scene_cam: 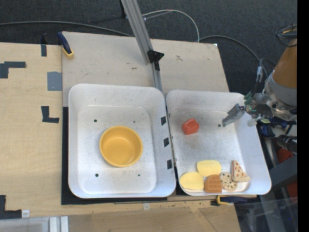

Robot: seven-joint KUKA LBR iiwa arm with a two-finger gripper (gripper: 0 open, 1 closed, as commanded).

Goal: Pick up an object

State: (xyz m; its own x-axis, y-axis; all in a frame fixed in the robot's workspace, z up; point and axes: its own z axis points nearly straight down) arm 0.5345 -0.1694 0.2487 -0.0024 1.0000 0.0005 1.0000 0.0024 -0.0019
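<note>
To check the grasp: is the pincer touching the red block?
Apart. The camera view shows bare white bin floor between the pincer and the red block.

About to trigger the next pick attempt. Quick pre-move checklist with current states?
1. Gripper over the right bin: ok.
2. Gripper carrying nothing: ok, nothing seen at its tip.
3. Finger opening: cannot tell.
4. Red block isolated, free on all sides: ok.
5. Food pieces separated for a clean grasp: not ok, bunched in the near corner.
6. Yellow bowl upright in the left bin: ok.
</note>
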